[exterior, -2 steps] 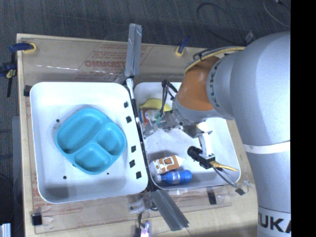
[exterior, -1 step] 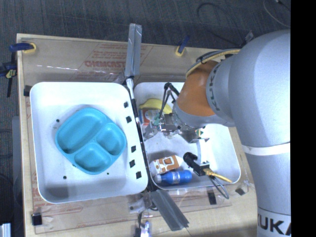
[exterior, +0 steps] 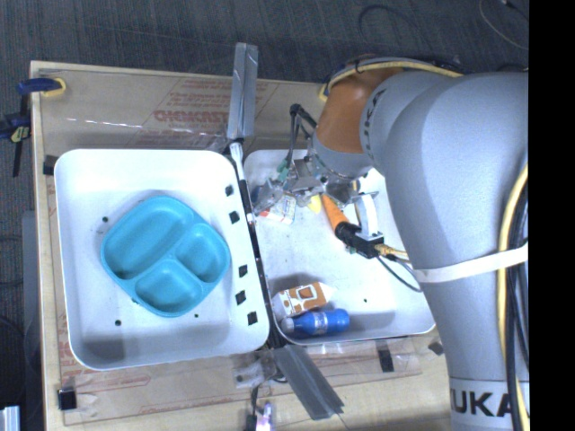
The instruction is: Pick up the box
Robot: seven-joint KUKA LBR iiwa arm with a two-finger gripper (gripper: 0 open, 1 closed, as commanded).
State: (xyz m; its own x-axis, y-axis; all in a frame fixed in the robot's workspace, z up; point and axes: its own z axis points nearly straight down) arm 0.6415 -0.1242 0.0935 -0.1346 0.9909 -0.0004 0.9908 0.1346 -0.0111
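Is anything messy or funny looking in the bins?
Nothing looks spilled or broken. The blue tray lies flat in the left bin, turned at a slant. The small box and a blue bottle lying on its side huddle against the right bin's near edge.

Two bins sit side by side on the surface (exterior: 135, 106). The left bin (exterior: 76, 312) holds a divided tray (exterior: 166, 254) near its middle. In the right bin (exterior: 377, 317), a box (exterior: 299, 297) lies by the near edge, close to the left wall, with a bottle (exterior: 319, 322) touching its near side. The arm (exterior: 431, 151) reaches over the right bin's far end.
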